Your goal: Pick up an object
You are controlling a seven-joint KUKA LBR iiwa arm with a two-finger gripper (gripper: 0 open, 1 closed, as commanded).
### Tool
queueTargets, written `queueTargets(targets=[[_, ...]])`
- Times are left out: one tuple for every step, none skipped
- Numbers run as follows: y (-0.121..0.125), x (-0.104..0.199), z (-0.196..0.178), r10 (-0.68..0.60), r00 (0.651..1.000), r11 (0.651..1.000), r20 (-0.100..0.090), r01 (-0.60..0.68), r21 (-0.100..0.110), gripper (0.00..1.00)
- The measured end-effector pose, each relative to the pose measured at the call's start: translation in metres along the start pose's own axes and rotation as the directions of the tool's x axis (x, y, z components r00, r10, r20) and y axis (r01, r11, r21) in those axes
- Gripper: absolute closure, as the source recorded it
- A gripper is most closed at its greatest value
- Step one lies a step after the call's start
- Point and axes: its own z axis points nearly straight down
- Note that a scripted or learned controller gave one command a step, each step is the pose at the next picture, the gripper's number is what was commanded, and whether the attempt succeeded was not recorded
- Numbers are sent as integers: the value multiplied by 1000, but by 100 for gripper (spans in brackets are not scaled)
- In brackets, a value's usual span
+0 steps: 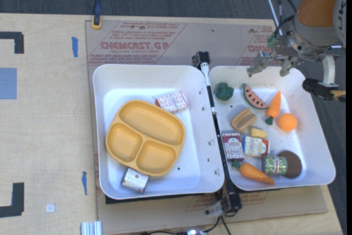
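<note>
My gripper (pixel 270 69) hangs over the far rim of the right bin (pixel 319 168), open, with nothing between its fingers (pixel 256 68). Just below it in the bin lie a watermelon slice (pixel 254 96), a small carrot (pixel 274 105) and a green broccoli piece (pixel 224 91). Further toward the front are an orange (pixel 287 121), a bread piece (pixel 243 118), a cheese wedge (pixel 258 132), a red carton (pixel 232 146), a second carton (pixel 256 146), a green can (pixel 276 165), a brown round piece (pixel 293 162) and a larger carrot (pixel 256 173).
The left bin (pixel 104 85) holds a yellow divided plate (pixel 144 137), a red-and-white box (pixel 171 101) behind it and a white box (pixel 135 180) at its front. A black clamp (pixel 201 58) sits at the bins' shared far corner. Cables trail from the wrist.
</note>
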Motion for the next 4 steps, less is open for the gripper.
queueTargets(targets=[[-56, 27, 128, 1, 1000, 1000, 1, -1, -3, 0], [-54, 27, 117, 2, 1000, 1000, 3, -2, -9, 100], [-54, 27, 117, 2, 1000, 1000, 2, -2, -8, 0], [-104, 24, 128, 1, 1000, 1000, 1, -1, -4, 0]])
